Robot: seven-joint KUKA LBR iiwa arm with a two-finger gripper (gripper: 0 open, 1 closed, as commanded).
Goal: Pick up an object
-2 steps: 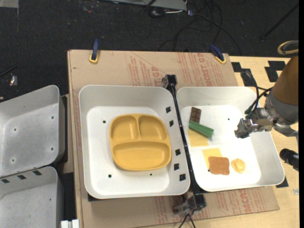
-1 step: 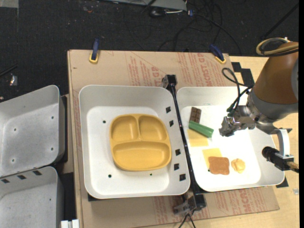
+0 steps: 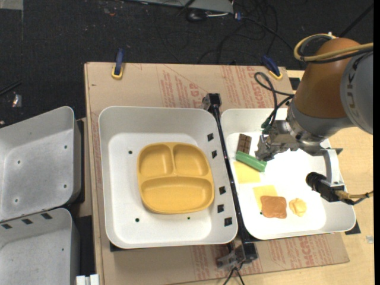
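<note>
My gripper point(image 3: 265, 150) hangs low over the right bin point(image 3: 338, 221), at that bin's upper left. Its tips are just above the right end of a green stick-shaped piece point(image 3: 250, 161), which lies tilted on the bin floor. A small brown chocolate bar point(image 3: 244, 142) lies just left of the tips. Below are a pale yellow square point(image 3: 246, 172), a second yellow square point(image 3: 266, 191), a brown toast slice point(image 3: 274, 206) and a small yellow lump point(image 3: 297, 206). Nothing shows between the fingers.
The left bin point(image 3: 119, 218) holds a yellow divided plate point(image 3: 176, 177). A black divider with clips runs between the two bins. Grey metal trays point(image 3: 35, 159) lie off the bench to the left. Blue-and-yellow clamps point(image 3: 118, 64) grip the bench's far edge.
</note>
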